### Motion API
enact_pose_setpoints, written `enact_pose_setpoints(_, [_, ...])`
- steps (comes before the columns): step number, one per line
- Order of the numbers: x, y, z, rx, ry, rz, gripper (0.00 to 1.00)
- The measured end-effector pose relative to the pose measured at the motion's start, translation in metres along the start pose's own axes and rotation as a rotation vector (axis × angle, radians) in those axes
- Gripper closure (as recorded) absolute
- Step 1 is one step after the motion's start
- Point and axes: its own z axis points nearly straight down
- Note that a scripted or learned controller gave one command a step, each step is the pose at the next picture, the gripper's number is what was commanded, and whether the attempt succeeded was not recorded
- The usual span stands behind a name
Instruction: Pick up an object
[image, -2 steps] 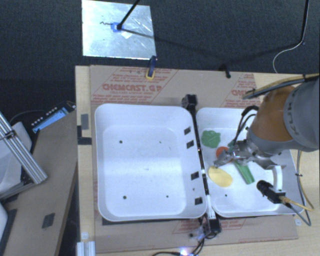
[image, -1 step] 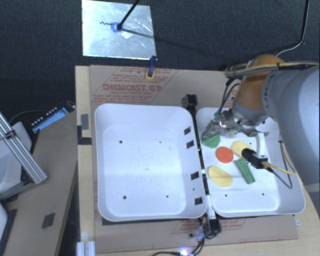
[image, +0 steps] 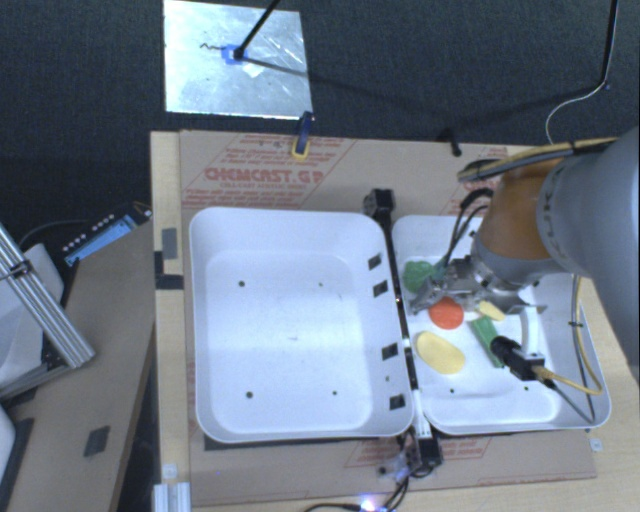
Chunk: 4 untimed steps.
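The surface (image: 168, 330) is a tan board, and flat on it lies a brown cardboard sheet (image: 270, 170) printed with red lettering, on which the left bin (image: 290, 320) rests. Just right of the left bin and touching it along a row of black clips (image: 385, 320) sits the right bin (image: 500, 400), also on the cardboard. Beyond the left bin, at the sheet's far edge, a small yellow-and-blue clamp (image: 300, 140) sits, and past that a shiny silver sheet (image: 235, 60) lies on dark carpet.
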Motion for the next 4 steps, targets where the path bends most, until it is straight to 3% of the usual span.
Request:
enact_pose_setpoints(1, [0.0,0.003,-0.011,-0.006,-0.001,-0.001,1.0])
enact_pose_setpoints(2, [0.021,0.085,-0.108,-0.02,-0.002,-0.008,1.0])
enact_pose_setpoints(3, [0.047,0.082,-0.101,-0.006,0.0,-0.005,1.0])
enact_pose_setpoints(4, [0.08,0.083,-0.214,-0.015,0.0,-0.007,1.0])
